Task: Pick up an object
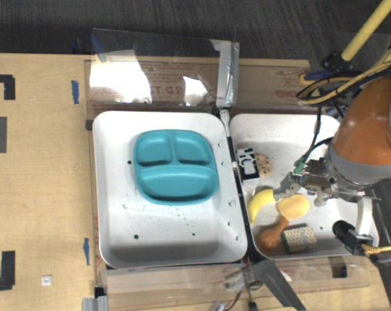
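A pale yellow rounded object lies beside a yellow lemon.

Arm seen from above: a broad rounded orange band, glossy, with a grey ring beneath it at the wrist. Below that, a metal gripper assembly in silver-grey, blocky, with small dark fittings and a speck of green near its left end. A thin black cable is looped from the wrist up along the bin side. Finer detail is blurred.
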### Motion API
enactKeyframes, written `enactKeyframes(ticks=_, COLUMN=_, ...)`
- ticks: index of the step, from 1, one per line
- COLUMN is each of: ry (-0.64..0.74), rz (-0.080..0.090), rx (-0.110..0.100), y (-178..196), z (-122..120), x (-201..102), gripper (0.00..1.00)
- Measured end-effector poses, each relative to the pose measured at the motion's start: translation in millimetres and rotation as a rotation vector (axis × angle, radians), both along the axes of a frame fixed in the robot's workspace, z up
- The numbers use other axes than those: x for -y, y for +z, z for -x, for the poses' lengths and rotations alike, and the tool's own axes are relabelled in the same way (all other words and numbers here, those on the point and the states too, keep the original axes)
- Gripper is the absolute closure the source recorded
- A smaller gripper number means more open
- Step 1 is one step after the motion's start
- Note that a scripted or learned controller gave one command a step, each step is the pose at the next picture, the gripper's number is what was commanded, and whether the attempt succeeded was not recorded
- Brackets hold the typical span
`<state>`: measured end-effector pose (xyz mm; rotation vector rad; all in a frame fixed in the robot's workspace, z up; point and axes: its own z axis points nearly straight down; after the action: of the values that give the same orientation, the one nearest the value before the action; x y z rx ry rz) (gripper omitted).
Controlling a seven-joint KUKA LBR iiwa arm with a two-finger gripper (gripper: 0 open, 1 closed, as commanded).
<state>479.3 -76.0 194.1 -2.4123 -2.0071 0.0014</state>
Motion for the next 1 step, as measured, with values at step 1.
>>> enactKeyframes(ticks=1, ry=0.435, rz=-0.001, rx=0.001, y=-57.6, z=0.5, x=26.6, gripper=0.00)
